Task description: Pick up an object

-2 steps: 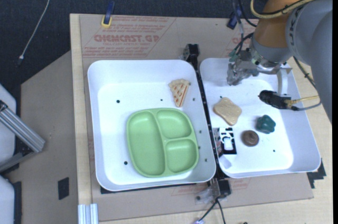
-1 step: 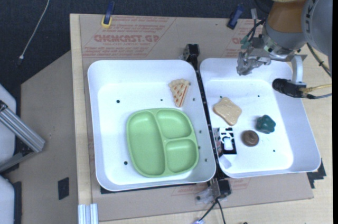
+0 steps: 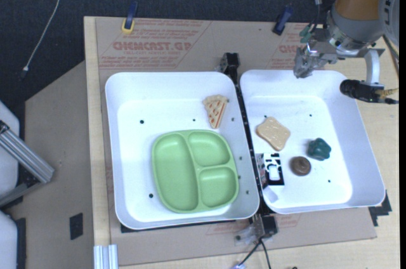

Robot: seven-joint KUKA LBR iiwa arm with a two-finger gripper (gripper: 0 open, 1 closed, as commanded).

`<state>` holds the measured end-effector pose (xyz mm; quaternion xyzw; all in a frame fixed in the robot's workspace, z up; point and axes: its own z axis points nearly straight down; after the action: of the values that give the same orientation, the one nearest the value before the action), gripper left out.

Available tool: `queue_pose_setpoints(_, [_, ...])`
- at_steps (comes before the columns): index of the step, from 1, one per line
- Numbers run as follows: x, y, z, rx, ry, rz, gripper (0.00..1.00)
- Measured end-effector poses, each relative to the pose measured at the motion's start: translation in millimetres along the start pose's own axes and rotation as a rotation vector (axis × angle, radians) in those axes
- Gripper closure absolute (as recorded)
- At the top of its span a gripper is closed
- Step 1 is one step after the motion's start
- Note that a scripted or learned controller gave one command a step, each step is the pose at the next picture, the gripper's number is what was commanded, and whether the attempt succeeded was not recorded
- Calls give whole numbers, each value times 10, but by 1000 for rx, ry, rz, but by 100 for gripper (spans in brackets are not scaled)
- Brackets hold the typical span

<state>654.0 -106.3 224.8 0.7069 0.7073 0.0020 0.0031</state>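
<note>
Hovering over the far edge of the right bin [image 3: 355, 134], the claw [image 3: 306, 66] hangs from the grey arm with nothing visible between its fingers; whether they are spread or closed I cannot tell from here. Below it, inside that bin, a slice of toast [image 3: 273, 132] lies near the left wall, with a green lump [image 3: 319, 148] and a brown round piece [image 3: 301, 165] close together toward the middle. Over in the left bin [image 3: 120, 128], a green divided plate [image 3: 193, 170] fills the near half, and a waffle wedge [image 3: 215, 110] rests by the right wall.
</note>
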Motion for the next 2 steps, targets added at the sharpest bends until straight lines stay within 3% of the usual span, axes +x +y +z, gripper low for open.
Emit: queue_pose_setpoints(2, [1071,-178,12,10,3,-4,100])
